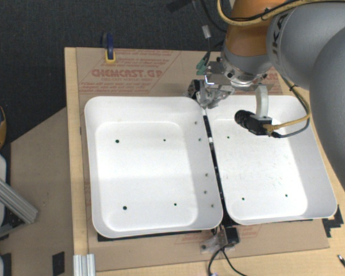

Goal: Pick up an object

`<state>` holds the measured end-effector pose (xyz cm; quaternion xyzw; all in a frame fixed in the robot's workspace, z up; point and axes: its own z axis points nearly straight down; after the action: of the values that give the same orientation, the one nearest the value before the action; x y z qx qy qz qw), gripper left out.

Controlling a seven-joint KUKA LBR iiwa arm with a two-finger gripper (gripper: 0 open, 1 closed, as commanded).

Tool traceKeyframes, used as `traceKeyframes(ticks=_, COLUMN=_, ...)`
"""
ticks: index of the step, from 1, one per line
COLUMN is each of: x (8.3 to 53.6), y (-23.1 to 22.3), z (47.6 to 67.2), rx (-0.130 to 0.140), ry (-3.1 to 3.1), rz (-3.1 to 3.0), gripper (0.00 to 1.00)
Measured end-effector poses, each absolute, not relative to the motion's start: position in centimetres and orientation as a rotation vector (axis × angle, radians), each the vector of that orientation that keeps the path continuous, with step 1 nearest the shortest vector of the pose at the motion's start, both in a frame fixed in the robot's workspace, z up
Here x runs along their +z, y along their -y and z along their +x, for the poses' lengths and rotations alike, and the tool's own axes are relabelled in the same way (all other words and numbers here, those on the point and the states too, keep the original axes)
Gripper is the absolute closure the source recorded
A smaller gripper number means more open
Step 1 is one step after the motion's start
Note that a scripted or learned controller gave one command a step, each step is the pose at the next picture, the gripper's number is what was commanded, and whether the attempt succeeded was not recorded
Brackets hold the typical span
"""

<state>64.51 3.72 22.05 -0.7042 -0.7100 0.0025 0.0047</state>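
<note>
The end effector hangs at the far end of the seam between the two white bins — just above the rims where the left bin and right bin meet — and whether its fingers are parted or closed cannot be told from this angle. No loose object to pick up can be made out in either bin on the bench; a small black fitting on the arm's cable hangs over the right bin's far part.

A robotics lab is indicated by two shallow white plastic bins fixed on a brown paper-covered board, clamped and cabled.
</note>
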Motion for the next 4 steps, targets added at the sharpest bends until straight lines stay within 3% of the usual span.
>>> traceKeyframes(ticks=1, x=33.5, y=-8.6, z=65.3, rx=-0.019, ry=2.234, rz=-2.22, gripper=1.0)
traceKeyframes(ticks=2, x=25.0, y=-12.5, z=66.6, rx=0.006, ry=2.222, rz=-2.215, gripper=1.0)
traceKeyframes(ticks=3, x=31.0, y=-7.7, z=66.7, rx=-0.008, ry=2.222, rz=-2.23, gripper=1.0)
traceKeyframes(ticks=4, x=33.0, y=2.7, z=66.7, rx=-0.001, ry=2.216, rz=-2.238, gripper=1.0)
